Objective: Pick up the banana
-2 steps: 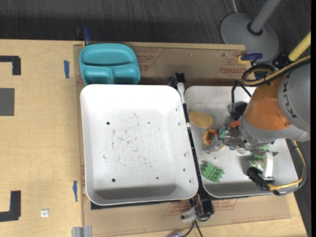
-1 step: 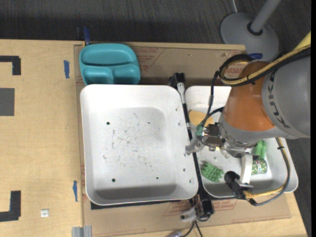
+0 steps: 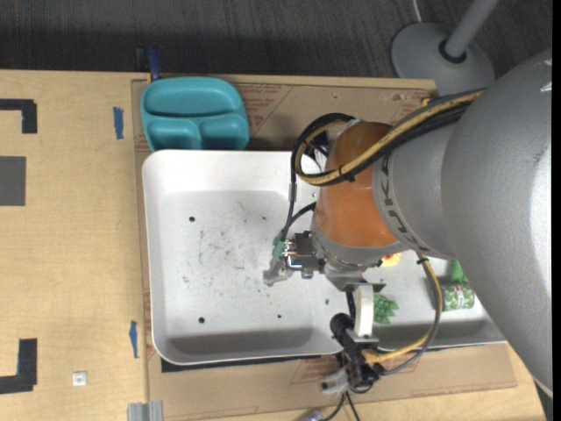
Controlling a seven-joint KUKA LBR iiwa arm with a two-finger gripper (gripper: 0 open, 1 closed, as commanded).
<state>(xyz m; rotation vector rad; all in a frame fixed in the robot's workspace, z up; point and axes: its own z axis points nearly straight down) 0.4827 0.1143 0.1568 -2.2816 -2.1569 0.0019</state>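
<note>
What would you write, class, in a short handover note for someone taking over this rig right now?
Hand: hidden under the arm's orange band and wrist, low over the seam between the two bins; open or shut cannot be told.
Banana: a small yellow patch shows at the arm's right edge in the right bin; it may be the banana, mostly covered.
Other things: green items in the right bin; teal tray behind the left bin.
Done: nothing confirmed; no banana seen lifted.
Left: confirm a grasp, then lift the banana.
</note>
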